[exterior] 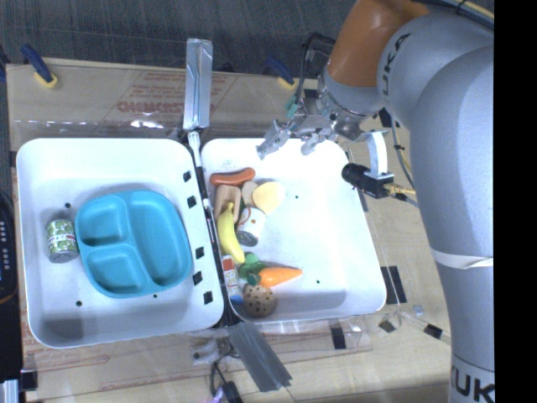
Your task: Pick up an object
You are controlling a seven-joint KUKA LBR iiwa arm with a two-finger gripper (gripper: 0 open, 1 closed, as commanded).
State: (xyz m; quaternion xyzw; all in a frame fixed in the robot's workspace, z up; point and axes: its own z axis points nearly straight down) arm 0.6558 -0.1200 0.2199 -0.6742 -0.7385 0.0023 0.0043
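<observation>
Single fixed overhead view, slanted down across both bins (pixel 361 225).

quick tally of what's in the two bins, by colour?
Blue: 1, divided tray
Green: 1, can
Orange/red: 2, carrot, hot dog
Yellow: 2, banana, pale lemon-like piece
Brown: 2, speckled ball, tan piece
Total: 8, small bits along the wall uncounted.

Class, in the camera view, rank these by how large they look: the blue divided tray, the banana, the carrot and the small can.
1. blue tray
2. banana
3. carrot
4. can
Carrot and can look close in size; that order is unsure.
</observation>
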